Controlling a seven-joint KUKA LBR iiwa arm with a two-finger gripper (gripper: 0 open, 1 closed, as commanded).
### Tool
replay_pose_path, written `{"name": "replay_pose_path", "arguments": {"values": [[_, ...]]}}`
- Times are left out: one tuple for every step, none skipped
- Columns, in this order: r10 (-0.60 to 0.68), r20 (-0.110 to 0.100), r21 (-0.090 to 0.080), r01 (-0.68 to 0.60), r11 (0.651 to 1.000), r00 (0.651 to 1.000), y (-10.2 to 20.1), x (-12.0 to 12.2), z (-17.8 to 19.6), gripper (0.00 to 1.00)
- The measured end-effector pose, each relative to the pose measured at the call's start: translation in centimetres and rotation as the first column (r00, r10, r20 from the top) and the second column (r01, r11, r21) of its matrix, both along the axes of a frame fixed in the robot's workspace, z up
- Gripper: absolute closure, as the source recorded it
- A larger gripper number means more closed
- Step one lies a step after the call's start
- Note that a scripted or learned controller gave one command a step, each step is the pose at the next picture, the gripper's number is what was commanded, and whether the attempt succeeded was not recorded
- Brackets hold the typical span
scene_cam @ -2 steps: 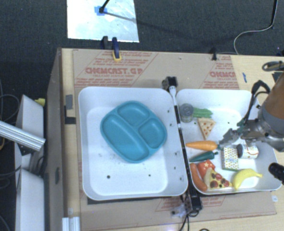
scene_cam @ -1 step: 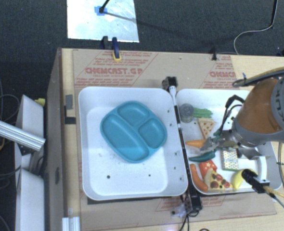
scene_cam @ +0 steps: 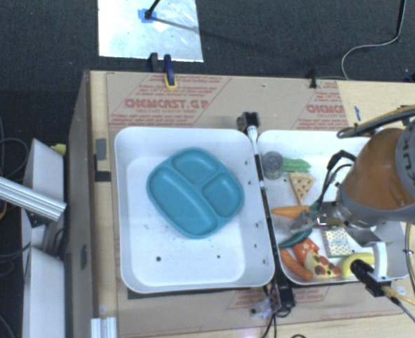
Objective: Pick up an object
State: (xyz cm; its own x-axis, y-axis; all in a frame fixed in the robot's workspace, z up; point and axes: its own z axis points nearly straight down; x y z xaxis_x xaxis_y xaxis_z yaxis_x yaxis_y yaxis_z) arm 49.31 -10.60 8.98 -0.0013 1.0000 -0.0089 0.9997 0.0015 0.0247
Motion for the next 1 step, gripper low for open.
{"name": "replay_pose_path", "arguments": {"values": [[0.001,-0.021,0.007,-0.001,1.000,1.000,-4.47,7.86,-0.48,0.00]]}}
